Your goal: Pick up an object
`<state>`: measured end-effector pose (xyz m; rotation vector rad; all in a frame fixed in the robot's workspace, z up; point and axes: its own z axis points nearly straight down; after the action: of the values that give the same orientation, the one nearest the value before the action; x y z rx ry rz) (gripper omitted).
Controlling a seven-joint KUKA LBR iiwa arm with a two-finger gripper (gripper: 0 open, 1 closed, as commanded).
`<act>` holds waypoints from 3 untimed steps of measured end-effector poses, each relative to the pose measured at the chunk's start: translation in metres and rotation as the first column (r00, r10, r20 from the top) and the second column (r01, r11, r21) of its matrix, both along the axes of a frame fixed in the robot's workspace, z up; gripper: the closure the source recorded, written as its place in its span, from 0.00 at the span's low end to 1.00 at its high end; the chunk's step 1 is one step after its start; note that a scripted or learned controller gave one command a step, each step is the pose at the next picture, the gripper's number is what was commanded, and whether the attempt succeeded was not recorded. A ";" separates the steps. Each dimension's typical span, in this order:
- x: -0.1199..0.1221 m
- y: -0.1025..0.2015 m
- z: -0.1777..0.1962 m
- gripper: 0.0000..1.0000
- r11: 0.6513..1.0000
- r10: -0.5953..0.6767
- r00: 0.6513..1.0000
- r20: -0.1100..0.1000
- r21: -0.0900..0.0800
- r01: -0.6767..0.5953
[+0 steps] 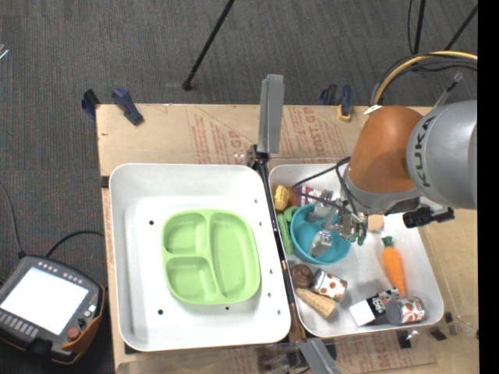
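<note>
My gripper (327, 231) hangs over the blue bowl (306, 236) in the right bin (427, 267), its metal fingers down inside the bowl. Whether anything sits between them is hidden. Around the bowl lie a yellow corn-like piece (281, 199), a green item (287, 223), an orange carrot (393, 265), a strawberry-print can (331, 286), an ice-cream cone (320, 302), a brown round piece (301, 273), a small black-and-white carton (370, 307) and a grey can (407, 311).
The left bin (129, 209) holds a green three-compartment plate (210, 256). A grey upright post (270, 115) stands behind the bins' shared edge. A teach pendant (47, 306) lies on the floor at lower left. Blue clamps (125, 104) grip the bench's back edge.
</note>
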<state>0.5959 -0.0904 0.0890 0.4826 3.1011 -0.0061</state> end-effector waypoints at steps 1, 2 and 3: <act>-0.092 -0.023 0.002 0.00 0.999 -0.053 0.999 0.010 0.003 0.053; -0.041 0.012 -0.001 0.00 0.997 -0.081 0.997 0.000 0.004 0.081; 0.027 -0.002 -0.001 0.00 0.971 -0.238 0.971 -0.002 0.004 0.238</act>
<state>0.6230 -0.0927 0.0880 0.8510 3.0240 -0.0013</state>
